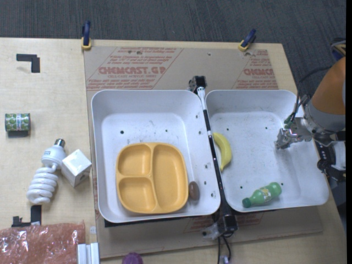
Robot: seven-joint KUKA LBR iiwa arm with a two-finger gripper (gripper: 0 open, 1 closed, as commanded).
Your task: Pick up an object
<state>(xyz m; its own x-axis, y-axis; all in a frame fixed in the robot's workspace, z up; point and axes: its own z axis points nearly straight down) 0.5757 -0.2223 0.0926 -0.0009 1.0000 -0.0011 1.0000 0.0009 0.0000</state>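
Note:
In the right bin (258,100) a yellow banana (223,149) lies against the left wall, and a small green bottle (262,195) lies on its side near the front wall. The left bin (137,100) holds a yellow divided plate (152,177) with a small brown object (193,190) at its right edge. My gripper (287,137) hangs over the right side of the right bin, apart from the banana and the bottle, with nothing seen between its fingers.
Left of the bins on the bench lie a white spiral light bulb (45,175), a white cube (76,167), a small green can (17,122) and a pink mesh bag (39,244). Blue clamps (86,34) hold the brown board at the back.

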